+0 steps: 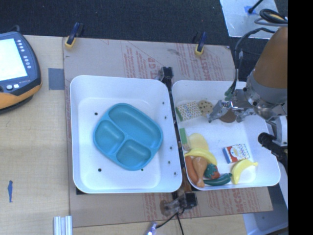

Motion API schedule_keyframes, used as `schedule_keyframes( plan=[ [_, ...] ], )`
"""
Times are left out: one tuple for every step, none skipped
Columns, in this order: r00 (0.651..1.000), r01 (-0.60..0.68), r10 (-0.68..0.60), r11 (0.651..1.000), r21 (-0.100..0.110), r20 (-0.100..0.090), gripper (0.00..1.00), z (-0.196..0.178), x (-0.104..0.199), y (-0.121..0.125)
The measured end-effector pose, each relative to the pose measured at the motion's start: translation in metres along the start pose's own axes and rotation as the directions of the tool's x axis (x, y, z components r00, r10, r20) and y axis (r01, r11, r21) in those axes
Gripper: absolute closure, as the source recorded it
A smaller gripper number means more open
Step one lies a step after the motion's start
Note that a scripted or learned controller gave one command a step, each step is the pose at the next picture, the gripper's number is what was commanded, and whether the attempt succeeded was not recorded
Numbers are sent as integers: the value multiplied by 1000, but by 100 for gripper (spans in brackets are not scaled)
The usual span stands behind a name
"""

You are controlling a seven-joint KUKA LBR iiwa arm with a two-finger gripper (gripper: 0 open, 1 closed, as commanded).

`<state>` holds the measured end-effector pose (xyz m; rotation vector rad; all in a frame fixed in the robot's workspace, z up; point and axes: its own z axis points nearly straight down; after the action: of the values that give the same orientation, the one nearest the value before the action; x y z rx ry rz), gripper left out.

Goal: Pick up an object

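Observation:
The right bin [254, 126] holds several toy foods. My gripper [228, 109] hangs low over the bin's back part, right above a small brown object [228, 117] that is partly hidden under it. I cannot see whether it grips that object. Just left of the gripper lie a tan cracker [204, 105] and a green and white packet [188, 111]. Nearer the front are a yellow piece [198, 142], a small red, white and blue box [236, 153], a banana [243, 170], an orange carrot [197, 169] and a dark green vegetable [218, 180].
A blue divided plate [128, 136] lies in the left bin [83, 97]. A control pendant [14, 70] rests at the bench's far left. Clamps [72, 35] hold the brown board at the back. The arm [271, 67] comes in from the right above the right bin.

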<state>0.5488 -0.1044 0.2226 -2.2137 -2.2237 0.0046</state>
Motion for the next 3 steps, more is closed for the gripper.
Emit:
schedule_keyframes(
  plan=[
    [1000,1,-1,1000,1,2,0,131,-50,42],
    [1000,3,-3,1000,-1,2,0,130,-14,77],
    [1000,1,-1,1000,-1,1,0,130,6,108]
  ],
)
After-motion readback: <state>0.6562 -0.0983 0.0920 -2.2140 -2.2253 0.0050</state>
